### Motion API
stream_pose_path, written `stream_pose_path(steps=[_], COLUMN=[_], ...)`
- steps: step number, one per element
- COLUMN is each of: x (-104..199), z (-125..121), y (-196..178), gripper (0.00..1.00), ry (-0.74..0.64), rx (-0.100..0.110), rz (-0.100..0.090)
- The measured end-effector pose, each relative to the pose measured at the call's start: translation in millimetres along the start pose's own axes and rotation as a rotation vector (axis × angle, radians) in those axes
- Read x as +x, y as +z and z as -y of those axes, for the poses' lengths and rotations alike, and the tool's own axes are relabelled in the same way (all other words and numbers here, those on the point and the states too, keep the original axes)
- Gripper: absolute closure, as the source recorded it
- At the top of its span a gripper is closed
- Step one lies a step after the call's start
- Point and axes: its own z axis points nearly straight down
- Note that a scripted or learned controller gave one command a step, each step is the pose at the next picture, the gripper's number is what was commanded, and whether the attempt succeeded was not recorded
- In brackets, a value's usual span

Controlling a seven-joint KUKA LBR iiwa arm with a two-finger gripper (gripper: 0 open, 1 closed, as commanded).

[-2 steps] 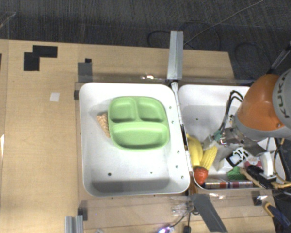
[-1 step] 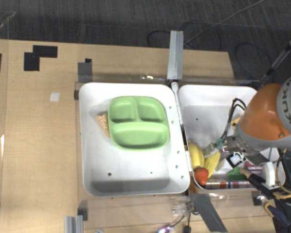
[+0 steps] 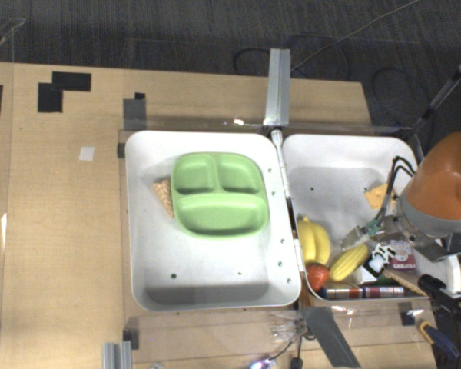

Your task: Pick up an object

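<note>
1. A single yellow banana point(image 3: 349, 261) lies tilted in the right bin point(image 3: 330, 164), near that bin's front edge, with the gripper point(image 3: 371, 231) just above its upper end.
2. Whether the gripper is open or closed cannot be told from this view; nothing can be seen held in it.
3. Just left of that banana, against the bin's left wall, lies a bunch of two bananas point(image 3: 315, 241).
4. A red tomato point(image 3: 316, 275) sits in the front left corner of the right bin, touching the lower end of the single banana.
5. A dark marker pen point(image 3: 361, 291) lies flat along the front wall of the right bin, and a small dark red box point(image 3: 403, 261) rests just right of the banana.
6. A yellow wedge-shaped piece point(image 3: 377, 197) lies further back in the same bin, near the arm.
7. The left bin point(image 3: 200, 283) holds one green divided plate point(image 3: 217, 193) with three compartments, and a tan cracker-like piece point(image 3: 164, 197) peeks out at its left edge.
8. The arm point(image 3: 446, 187) reaches in from the right, its orange band over the right bin's right side, wrist pointed down and left.
</note>
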Motion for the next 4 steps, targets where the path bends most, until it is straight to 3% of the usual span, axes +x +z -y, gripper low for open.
stream_pose_path(steps=[1,2,3,4], x=[1.1,0.4,92.9,92.9], z=[-4.3,5.1,-72.5,-72.4], y=[-11.7,-20.9,-92.1,-92.0], gripper=[1.00,1.00,1.00,0.00], ry=[0.000,0.077,0.143,0.142], rx=[-0.010,0.008,0.017,0.017], rz=[0.000,-0.001,-0.004,-0.003])
